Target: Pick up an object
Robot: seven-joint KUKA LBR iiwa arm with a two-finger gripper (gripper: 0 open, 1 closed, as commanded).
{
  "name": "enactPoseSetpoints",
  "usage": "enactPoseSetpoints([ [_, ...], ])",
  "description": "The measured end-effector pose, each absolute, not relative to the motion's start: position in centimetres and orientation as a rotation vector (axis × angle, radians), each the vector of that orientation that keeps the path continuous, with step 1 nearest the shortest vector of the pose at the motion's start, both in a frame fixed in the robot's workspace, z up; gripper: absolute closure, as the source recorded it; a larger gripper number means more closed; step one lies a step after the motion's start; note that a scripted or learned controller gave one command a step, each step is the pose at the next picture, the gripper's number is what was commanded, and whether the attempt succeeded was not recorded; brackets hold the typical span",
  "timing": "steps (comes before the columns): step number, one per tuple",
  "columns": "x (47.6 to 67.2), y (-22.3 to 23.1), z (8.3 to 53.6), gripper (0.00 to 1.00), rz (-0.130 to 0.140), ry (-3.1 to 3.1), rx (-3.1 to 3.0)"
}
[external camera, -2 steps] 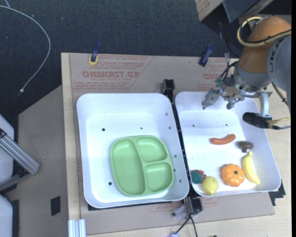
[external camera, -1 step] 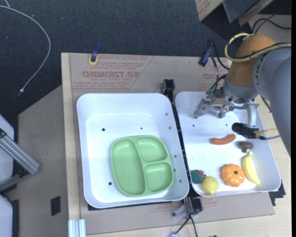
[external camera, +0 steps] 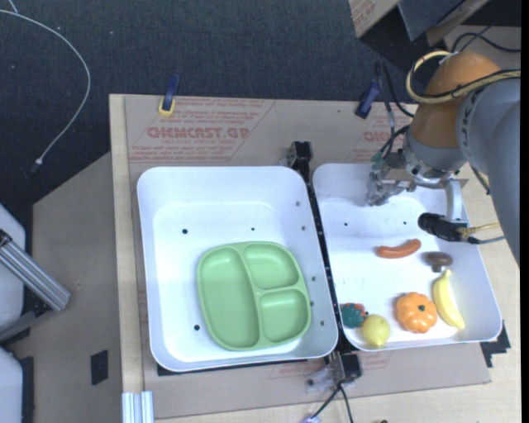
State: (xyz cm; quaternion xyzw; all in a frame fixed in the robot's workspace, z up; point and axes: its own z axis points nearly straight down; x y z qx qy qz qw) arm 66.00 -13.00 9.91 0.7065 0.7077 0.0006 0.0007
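The gripper (external camera: 385, 192) hangs in the right bin's (external camera: 347, 183) upper part – whether it is clenched I cannot tell – with the sausage (external camera: 397, 249), pumpkin (external camera: 416, 312), banana (external camera: 447, 301) and lemon (external camera: 375, 330) lower down

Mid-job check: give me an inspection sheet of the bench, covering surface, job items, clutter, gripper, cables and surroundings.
Surface: two shallow white bins side by side on a printed board.
Job's things: right bin holds red sausage, yellow banana, orange pumpkin, yellow lemon, small red-and-teal toy, small brown piece.
Clutter: green three-compartment plate in left bin.
Grippers: gripper over right bin's far end, holding nothing visible.
Cables: white cable on dark floor.
Surroundings: cardboard box top right.
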Motion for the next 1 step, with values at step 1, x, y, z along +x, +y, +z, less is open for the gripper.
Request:
enactPoseSetpoints([
  [1,66.29,-13.24,14.31,1.0,0.006,2.218,2.217],
])
